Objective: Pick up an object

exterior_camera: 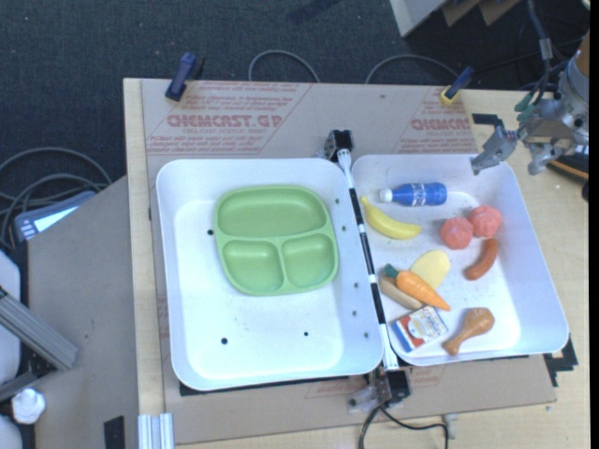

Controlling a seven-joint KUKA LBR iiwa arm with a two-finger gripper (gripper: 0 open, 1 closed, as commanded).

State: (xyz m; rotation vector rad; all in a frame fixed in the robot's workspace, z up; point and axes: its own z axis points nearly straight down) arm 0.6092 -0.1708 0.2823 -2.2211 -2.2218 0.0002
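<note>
The metal two-finger claw [513, 153] hangs at the upper right, above the far right corner of the right shallow white bin [538, 251], its fingers spread apart with nothing between them. That bin holds the loose things: a blue plastic bottle with a white cap [414, 195] lying on its side near the far wall, a yellow toy banana [388, 223] just below it, two pinkish-red round toy fruits [471, 226] touching each other, a reddish-brown toy sausage [482, 259] just beneath them, a pale yellow rounded piece [431, 267], an orange toy carrot [422, 289] across the middle, a small red and white packet [421, 327] near the front wall and a brown toy drumstick [470, 328] beside it. The left white bin [187, 325] on the bench [150, 120] carries a light green three-compartment plastic tray [276, 238].
</note>
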